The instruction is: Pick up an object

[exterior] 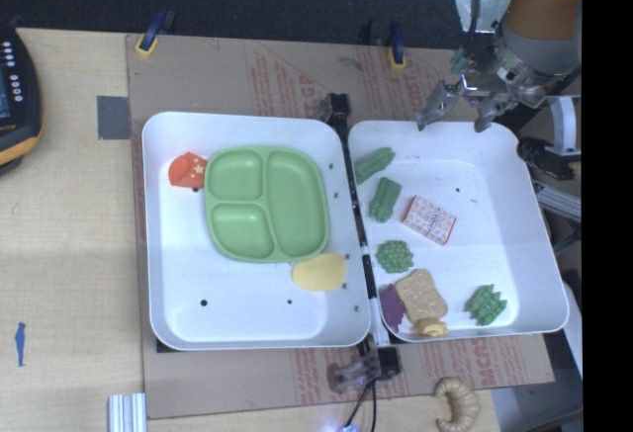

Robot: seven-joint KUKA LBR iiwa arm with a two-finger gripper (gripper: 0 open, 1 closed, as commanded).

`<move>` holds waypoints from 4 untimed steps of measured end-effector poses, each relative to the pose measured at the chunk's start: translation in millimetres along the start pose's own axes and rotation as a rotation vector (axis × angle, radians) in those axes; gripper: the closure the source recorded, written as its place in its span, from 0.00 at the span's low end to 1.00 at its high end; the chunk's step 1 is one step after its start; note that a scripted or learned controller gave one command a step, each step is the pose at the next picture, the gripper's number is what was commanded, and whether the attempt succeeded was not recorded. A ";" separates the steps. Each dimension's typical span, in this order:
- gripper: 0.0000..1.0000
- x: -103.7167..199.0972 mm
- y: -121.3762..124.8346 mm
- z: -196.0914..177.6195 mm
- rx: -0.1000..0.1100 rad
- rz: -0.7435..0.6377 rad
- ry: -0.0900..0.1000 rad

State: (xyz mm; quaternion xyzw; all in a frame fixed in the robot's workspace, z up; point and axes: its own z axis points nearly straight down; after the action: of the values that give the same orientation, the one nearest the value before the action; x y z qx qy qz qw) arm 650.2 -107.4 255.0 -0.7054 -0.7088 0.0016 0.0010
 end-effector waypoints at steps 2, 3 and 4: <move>0.00 45.2 -65.5 63.9 0.004 -0.003 0.001; 0.00 -15.3 -71.8 165.2 -0.006 0.003 -0.004; 0.00 -21.2 -51.8 53.5 -0.012 0.001 -0.002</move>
State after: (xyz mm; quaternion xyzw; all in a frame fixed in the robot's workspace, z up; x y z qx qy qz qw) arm 598.2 -129.0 201.8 -0.7057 -0.7085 -0.0022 -0.0039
